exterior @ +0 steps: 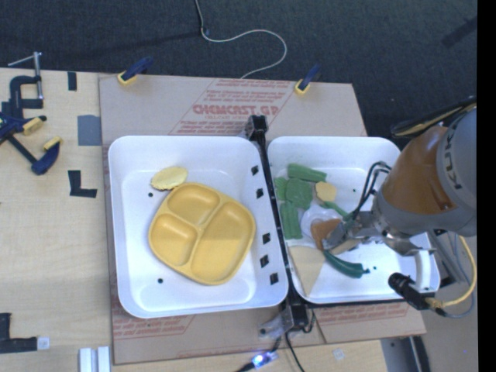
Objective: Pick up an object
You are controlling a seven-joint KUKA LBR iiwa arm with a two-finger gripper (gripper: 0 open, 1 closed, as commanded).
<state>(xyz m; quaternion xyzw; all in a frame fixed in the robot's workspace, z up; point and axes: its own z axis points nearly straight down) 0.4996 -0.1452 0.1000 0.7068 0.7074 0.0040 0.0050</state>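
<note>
My gripper [338,240] is low in the right bin [384,285], reaching in from the right. Its tip lies on or just over a brown object [322,226]. Left of that lie several flat green pieces [292,200], with a small yellow piece [325,191] behind the gripper. A dark green curved piece [346,266] rests just in front of the gripper. The arm hides the right part of the bin floor.
The left bin [128,208] holds a yellow divided plate [202,232] and a small yellow disc-like piece [168,178] at its back left. A black divider [270,208] runs between the bins. Clamps [23,122] sit at the far left of the bench.
</note>
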